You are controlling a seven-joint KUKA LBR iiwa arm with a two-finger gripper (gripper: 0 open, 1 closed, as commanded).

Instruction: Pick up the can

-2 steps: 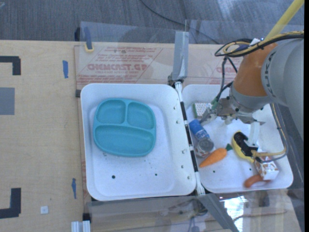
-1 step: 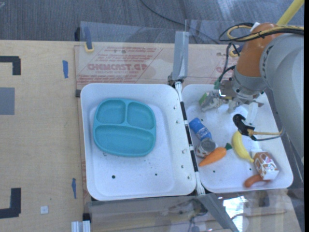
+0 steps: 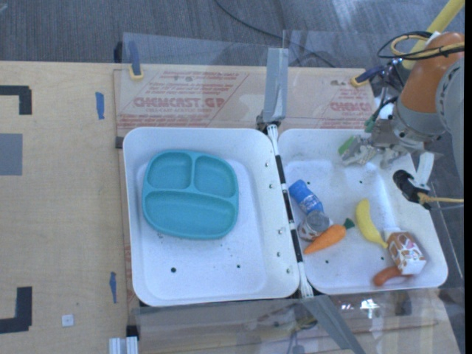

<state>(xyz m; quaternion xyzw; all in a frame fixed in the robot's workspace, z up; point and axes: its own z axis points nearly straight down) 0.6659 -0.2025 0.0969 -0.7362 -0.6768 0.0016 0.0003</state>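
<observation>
Arm (image 3: 431, 80), grey with orange band, entering from the right and bent over the far right corner of the right bin (image 3: 328, 282); upper part cut off by the picture's edge. Gripper (image 3: 366, 153) low over the far part of that bin, pointing left; whether it is open or closed cannot be told, and nothing can be made out held in it. A small green object (image 3: 346, 147) sits just beside the gripper's left end; its nature is unclear. Left bin (image 3: 199, 282), white, shallow, holding a teal divided plate (image 3: 190, 195) with three compartments, lying flat toward its far left. Right bin, white, holding the smaller items. Can (image 3: 307, 201), blue body with a grey end, lying on its side near the left wall of the right bin, slanted, well apart from the gripper. Carrot (image 3: 326, 238), orange, lying just beside the can's nearer end, apparently touching it. Banana (image 3: 367, 223), yellow, to the right of the carrot. Carton (image 3: 405, 251), small, white with an orange pattern, near the right bin's near right corner. An orange-red object (image 3: 385, 275) lies against the carton's near side, too small to identify. Cables and a black fitting blur the arm's wrist area.
</observation>
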